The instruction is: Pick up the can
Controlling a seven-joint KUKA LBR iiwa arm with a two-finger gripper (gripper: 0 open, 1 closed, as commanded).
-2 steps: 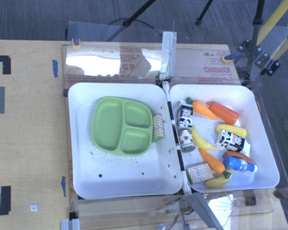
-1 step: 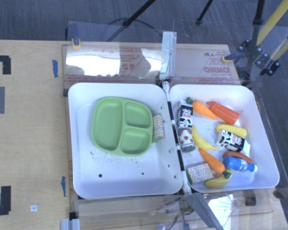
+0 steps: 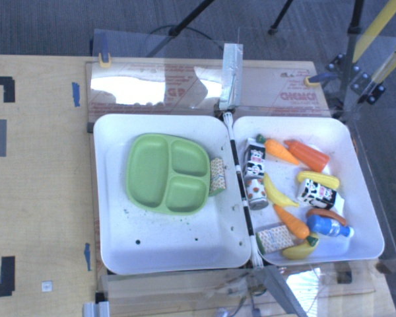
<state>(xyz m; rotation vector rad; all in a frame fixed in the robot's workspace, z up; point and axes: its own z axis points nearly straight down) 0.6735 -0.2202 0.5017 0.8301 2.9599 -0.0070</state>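
Here the can point(image 3: 257, 191) lies against the right bin's point(image 3: 363, 170) left wall.

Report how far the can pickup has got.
Nothing looks done yet: the can lies on its side in the right bin, against the wall it shares with the left bin, between a cow-print carton and a banana. Nothing is in hand. Still left: reach in, grasp it and lift it out.
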